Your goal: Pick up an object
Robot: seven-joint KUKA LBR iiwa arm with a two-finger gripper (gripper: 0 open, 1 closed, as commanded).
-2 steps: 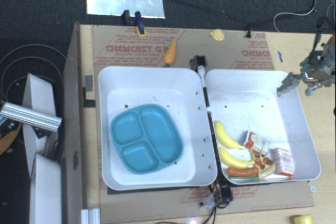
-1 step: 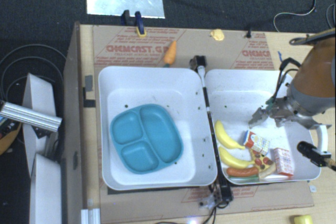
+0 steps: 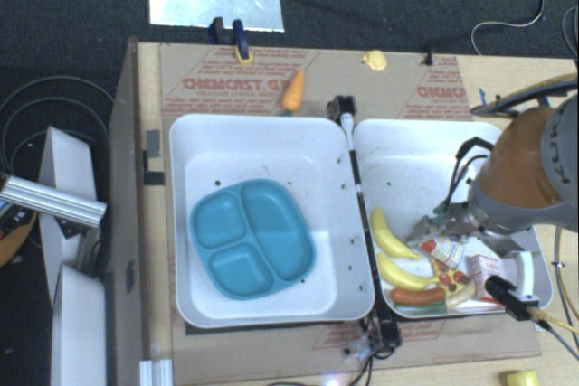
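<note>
Two white bins sit side by side on the tabletop (image 3: 271,72). The left bin (image 3: 208,140) holds a blue divided plate (image 3: 253,237). The right bin (image 3: 398,145) holds two bananas (image 3: 391,240), a sausage (image 3: 416,295) and small packets (image 3: 484,267). The claw (image 3: 443,226) hovers just beside the bananas; whether it is spread or pressed together, I cannot tell. The bananas look light, smooth and curved, probably best gripped across the middle.

Open floor behind crowded bananas (image 3: 394,250), sausage (image 3: 418,295), packets (image 3: 455,262).
</note>
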